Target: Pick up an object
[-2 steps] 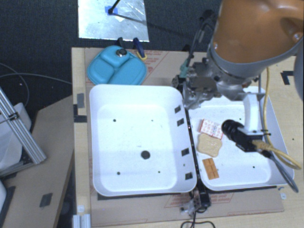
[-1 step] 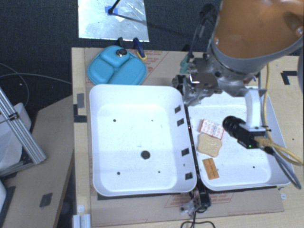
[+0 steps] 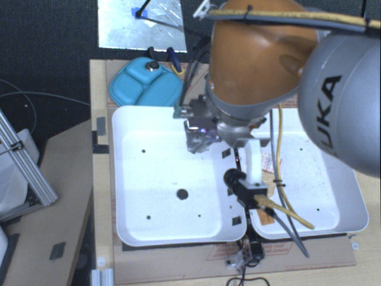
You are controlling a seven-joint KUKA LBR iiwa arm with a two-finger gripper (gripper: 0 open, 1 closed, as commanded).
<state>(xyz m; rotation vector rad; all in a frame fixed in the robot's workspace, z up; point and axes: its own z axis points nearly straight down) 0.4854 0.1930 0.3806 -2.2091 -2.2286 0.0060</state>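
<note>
My gripper (image 3: pixel 200 138) hangs below the big orange wrist band (image 3: pixel 256 46), over the far right part of the left bin (image 3: pixel 134 159). Its metal body is seen from above and hides whatever lies under it. A small dark round object (image 3: pixel 182 194) lies on the left bin's floor, nearer the front and clear of the gripper. In the right bin (image 3: pixel 333 207) a pale packet with red print (image 3: pixel 267 162) shows beside the arm's cable mount, partly covered by it.
A blue lidded container (image 3: pixel 146 83) sits behind the left bin on the bench. A shiny metal plate (image 3: pixel 140 14) lies farther back. Yellow cables (image 3: pixel 289 210) and a black fitting (image 3: pixel 238 183) hang over the ridge between the bins. Metal framing (image 3: pixel 21 171) stands at the left.
</note>
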